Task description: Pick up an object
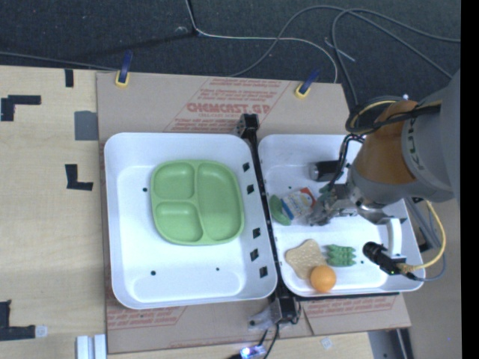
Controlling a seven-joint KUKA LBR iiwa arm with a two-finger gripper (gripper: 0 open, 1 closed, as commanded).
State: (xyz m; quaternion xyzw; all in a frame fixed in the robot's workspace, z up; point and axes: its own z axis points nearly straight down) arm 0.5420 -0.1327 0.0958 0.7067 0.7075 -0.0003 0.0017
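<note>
The left bin [120, 200] holds a light green divided plate [198, 202] with three compartments, lying flat a little toward the far side; its near part is bare white. A dark divider with black clips [258, 208] runs between this bin and the right bin [292, 148].

In the right bin, things crowd the middle and near side. Just right of the divider lies a small green object [281, 211], and touching or nearly touching it on the right is a clear packet with red and blue marks [301, 200]. Nearer to me sits a tan, bread-shaped piece [304, 256], with an orange ball [323, 279] against its near right corner and a bumpy green toy [340, 256] just right of it.

The gripper [325, 209] is down in the middle of this bin, beside the clear packet; its tips are blurred into the clutter, and I cannot tell whether it is wide, narrow or holding anything. The grey arm with its orange band [385, 155] hangs over the bin's right half, hiding the floor there, with yellow cable [423, 259] looping at the near right corner.
</note>
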